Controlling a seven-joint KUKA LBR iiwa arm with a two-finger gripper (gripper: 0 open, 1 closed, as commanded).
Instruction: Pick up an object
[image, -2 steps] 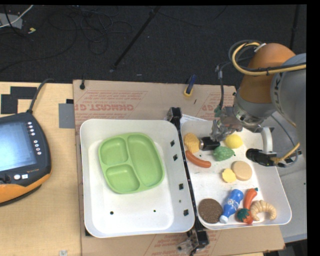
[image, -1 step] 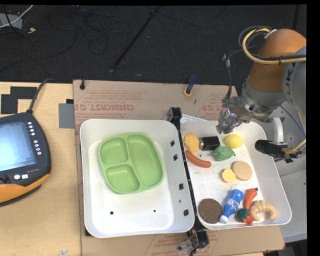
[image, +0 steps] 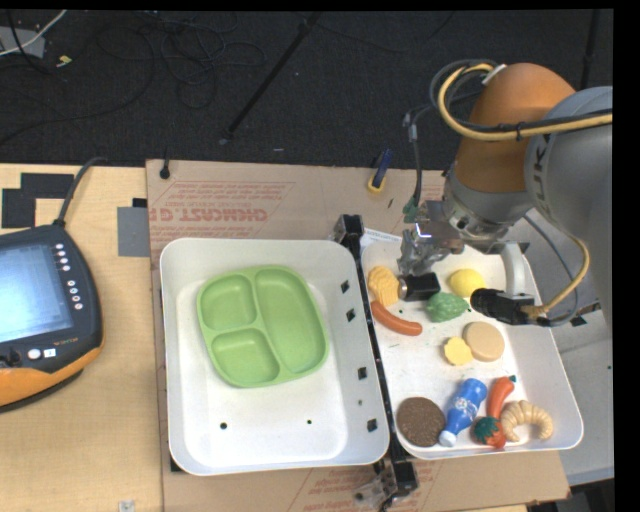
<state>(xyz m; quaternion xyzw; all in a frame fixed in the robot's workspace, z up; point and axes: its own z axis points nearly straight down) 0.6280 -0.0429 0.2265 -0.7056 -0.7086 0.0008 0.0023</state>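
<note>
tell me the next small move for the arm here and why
Probably a short straight descent. The gripper hangs over the back of the right bin, right beside the corn cob and the green broccoli-like piece. Nothing appears held yet, so lowering onto the nearest toy seems the likeliest step.
</note>
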